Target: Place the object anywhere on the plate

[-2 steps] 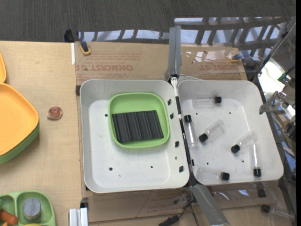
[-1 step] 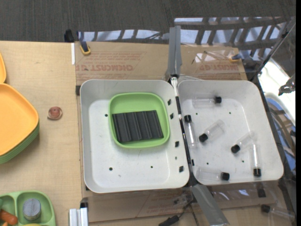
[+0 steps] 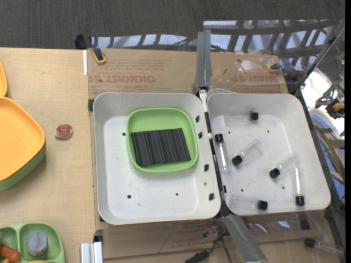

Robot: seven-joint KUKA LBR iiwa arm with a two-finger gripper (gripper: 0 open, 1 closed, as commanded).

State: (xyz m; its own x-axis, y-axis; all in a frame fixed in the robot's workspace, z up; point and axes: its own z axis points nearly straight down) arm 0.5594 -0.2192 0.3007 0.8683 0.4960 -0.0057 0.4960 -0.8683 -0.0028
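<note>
Orange plates (image 3: 16,141) and green tray (image 3: 30,244) cut by the frame's edge, tray contents perhaps food.

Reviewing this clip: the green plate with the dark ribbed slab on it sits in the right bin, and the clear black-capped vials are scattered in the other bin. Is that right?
Not quite. The camera view shows the green plate, with the dark ribbed slab on it, in the left bin, not the right. The clear black-capped vials are scattered in the right bin.

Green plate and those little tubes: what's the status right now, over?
Green plate sits in left bin, dark ribbed block on it. Clear black-capped vials lie scattered in right bin, none on plate.
</note>
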